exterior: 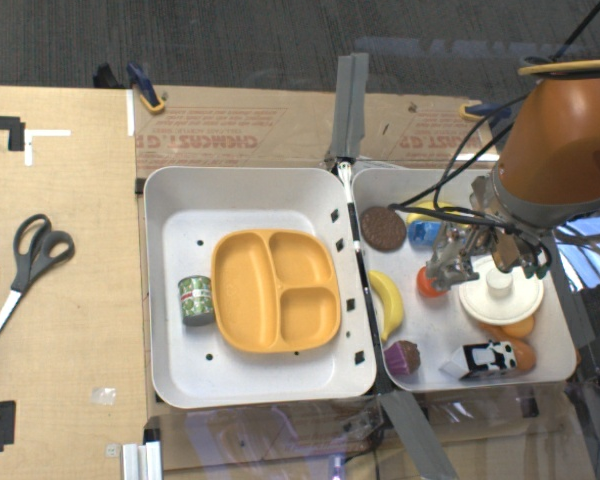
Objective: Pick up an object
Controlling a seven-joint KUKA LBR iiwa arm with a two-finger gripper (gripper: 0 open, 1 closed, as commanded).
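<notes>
Mirrored print on the cardboard sheet (pixel 242 138) is illegible.

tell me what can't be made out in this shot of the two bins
- Pincer: its metal parts blur together in the camera view, so open or shut is unclear.
- Small red object: partly behind the pincer; identity and whether it is touched are unclear.
- Blue object: crossed by cables, too small to identify.
- Orange item: mostly hidden under the white round piece.
- Small can: label too small to read.
</notes>
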